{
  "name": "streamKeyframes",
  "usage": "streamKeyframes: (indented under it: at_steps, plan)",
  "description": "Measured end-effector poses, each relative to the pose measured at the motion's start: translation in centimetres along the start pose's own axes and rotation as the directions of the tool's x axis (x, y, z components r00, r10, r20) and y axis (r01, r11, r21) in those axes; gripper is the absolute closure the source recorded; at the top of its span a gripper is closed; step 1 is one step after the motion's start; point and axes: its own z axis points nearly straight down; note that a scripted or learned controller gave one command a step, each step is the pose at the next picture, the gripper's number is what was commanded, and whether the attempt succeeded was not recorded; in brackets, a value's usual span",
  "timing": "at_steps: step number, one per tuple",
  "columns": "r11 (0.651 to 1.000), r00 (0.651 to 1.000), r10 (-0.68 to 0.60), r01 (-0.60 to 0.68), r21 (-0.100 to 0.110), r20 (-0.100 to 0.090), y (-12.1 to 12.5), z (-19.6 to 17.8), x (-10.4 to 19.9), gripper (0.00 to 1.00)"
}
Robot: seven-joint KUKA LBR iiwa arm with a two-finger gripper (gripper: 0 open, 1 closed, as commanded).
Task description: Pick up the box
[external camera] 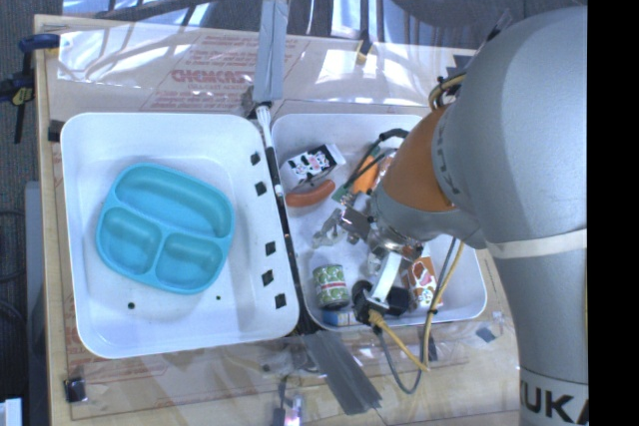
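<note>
End effector (342, 217) near the box (312, 163)

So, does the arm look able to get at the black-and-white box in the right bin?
Probably yes: the box lies uncovered, nothing on top, a sausage just beside it, and the gripper is close by.

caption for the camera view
Grey arm over right white bin near a cow-print box; blue divided plastic tray in left bin.
</note>
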Motion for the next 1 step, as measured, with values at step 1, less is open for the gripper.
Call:
streamKeyframes:
  at_steps: [1]
  plan:
    - [0.997,0.997,0.074,-0.074,0.001,-0.001,-1.4,-3.09,-3.37,0.0]
